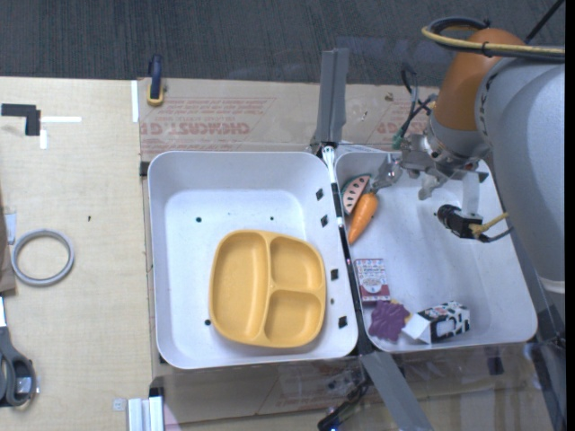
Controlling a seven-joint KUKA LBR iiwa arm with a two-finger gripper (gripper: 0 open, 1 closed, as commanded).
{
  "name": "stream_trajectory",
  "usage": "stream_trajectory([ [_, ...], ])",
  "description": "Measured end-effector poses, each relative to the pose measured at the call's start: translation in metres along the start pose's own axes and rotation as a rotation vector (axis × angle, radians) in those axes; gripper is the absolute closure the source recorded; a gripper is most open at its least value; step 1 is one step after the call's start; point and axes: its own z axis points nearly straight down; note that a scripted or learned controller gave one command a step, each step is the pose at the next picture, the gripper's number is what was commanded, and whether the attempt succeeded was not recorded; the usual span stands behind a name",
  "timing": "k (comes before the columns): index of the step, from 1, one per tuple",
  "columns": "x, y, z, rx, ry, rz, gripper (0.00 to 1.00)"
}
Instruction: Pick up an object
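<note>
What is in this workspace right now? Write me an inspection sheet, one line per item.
Surface: wooden bench bearing two white bins, left bin and right bin.
Job's things: carrot and watermelon slice at the right bin's far left corner; small red box, purple piece and black-and-white cow toy nearer the front.
Clutter: yellow divided plate in the left bin; tape roll and scissors on the bench.
Grippers: gripper low beside the watermelon slice; grip unclear.
Cables: black cable along the wrist.
Surroundings: dark floor beyond.
</note>
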Motion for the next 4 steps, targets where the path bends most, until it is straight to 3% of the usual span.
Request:
stream_trajectory([
  [1, -0.022, 0.002, 0.022, 0.005, -0.001, 0.565, 0.00],
  [2, 0.014, -0.036, -0.077, 0.003, -0.001, 0.671, 0.00],
  [3, 0.007, -0.047, 0.023, 0.005, -0.001, 0.869, 0.00],
  [4, -0.018, -0.012, -0.007, 0.004, -0.001, 1.225, 0.00],
])
